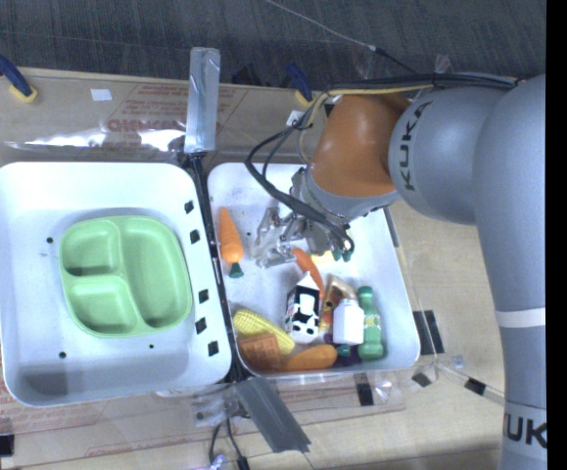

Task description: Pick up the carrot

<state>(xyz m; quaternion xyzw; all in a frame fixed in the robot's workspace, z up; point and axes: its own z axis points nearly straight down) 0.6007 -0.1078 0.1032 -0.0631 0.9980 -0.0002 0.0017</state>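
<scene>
The grey arm's metal gripper [281, 238] hangs low in the right white plastic bin [397, 262], just beside the orange tapered carrot [229, 239] lying by that bin's left wall, likely lining up a grasp, though whether it is spread cannot be told.

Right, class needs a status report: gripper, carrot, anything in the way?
Gripper hovering in right bin. Carrot lying by the bin's left wall, not held. Corn and bottles piled nearer the front.

counter [440, 262] carries two white bins side by side, touching. left bin [19, 262] and right bin [397, 292] both sit on a brown sheet [126, 106] covering the counter surface.
</scene>
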